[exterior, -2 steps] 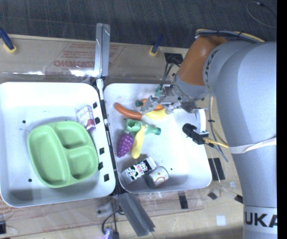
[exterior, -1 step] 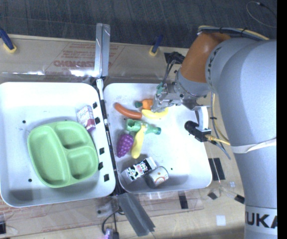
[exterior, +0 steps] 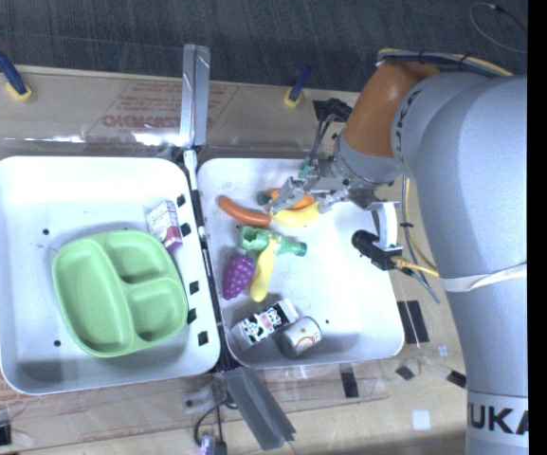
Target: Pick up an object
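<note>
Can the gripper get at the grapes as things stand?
Probably yes. The grapes lie open from above in the right bin, the same bin the gripper is over. The tight spot is the yellow corn touching their right side, so the fingers may catch it too.

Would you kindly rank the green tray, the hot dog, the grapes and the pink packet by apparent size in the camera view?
1. green tray, by far the largest
2. hot dog
3. grapes and pink packet: they look about alike, so I won't separate them.
</note>
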Available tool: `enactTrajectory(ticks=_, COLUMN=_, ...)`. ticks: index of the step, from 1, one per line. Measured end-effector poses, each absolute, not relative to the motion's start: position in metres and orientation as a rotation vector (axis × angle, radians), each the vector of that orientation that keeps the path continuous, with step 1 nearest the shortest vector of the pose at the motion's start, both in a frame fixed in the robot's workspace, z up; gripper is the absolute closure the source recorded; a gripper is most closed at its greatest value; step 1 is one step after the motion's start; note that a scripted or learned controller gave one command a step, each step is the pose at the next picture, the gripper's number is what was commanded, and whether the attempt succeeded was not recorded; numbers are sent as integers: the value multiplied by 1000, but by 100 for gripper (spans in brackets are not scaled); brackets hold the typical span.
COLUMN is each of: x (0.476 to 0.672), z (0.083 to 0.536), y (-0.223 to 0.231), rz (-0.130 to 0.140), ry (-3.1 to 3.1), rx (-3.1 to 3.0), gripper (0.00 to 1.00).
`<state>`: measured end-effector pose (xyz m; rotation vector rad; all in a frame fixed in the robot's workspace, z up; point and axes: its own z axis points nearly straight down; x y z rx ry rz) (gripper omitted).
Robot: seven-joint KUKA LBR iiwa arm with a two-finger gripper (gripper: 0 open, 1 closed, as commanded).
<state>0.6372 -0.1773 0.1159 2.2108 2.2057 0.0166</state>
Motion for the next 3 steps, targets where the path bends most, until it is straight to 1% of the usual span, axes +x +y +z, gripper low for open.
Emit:
enactTrajectory(ticks=1, x=637, z=116, y=-177, rz=17, ry=2206, rx=2211, gripper=0)
enactTrajectory(ticks=2, x=647, z=100, y=-191, rz=11, ry=2213, rx=2213, gripper=0)
enactTrajectory(ticks=3, x=646, z=110, y=-191, rz=3, ry=2223, rx=2210, gripper=100)
